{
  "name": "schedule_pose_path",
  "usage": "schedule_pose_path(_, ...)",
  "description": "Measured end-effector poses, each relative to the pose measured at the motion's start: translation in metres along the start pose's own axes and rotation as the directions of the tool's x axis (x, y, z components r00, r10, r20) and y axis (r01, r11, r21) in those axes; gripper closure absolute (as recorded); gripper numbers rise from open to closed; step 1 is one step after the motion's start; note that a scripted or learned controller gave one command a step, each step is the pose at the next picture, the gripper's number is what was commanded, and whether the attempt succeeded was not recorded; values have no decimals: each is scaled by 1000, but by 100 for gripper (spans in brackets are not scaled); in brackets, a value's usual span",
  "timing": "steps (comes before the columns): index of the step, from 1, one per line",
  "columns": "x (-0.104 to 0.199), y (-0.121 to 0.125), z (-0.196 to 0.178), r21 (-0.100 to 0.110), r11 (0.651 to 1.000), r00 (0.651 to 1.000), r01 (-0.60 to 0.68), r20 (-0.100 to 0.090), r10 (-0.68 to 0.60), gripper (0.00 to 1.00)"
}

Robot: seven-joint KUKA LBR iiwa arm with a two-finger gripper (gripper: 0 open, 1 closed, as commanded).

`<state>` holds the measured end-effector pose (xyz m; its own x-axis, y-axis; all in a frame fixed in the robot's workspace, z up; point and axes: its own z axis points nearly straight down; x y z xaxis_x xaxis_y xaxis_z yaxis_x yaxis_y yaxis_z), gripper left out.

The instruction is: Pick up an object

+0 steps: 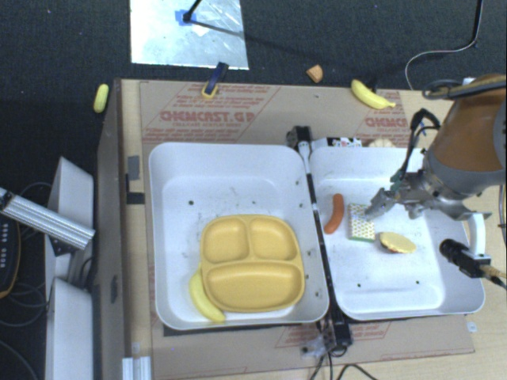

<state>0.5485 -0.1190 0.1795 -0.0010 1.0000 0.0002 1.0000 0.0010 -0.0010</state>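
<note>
In the right bin (451, 295) lie an orange sausage (336, 212), a yellow-and-white checkered piece (362, 226) and a round tan bun (396, 243). My gripper (394, 208) hangs over that bin, just above and between the checkered piece and the bun. Its fingers (375, 207) are open with nothing between them. The left bin (170, 212) holds a yellow divided plate (252, 261) with a yellow banana (203, 299) at its lower left edge.
The two bins meet at a dark divider (315, 228). On the cardboard behind them lie a second banana (371, 95), a small orange piece (315, 73) and a blue-and-yellow clip (214, 79). A foil sheet (188, 22) lies on the floor beyond.
</note>
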Motion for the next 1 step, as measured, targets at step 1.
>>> schedule_pose_path(1,12,-2,95,-3,1000,1000,1,0,-1,0)
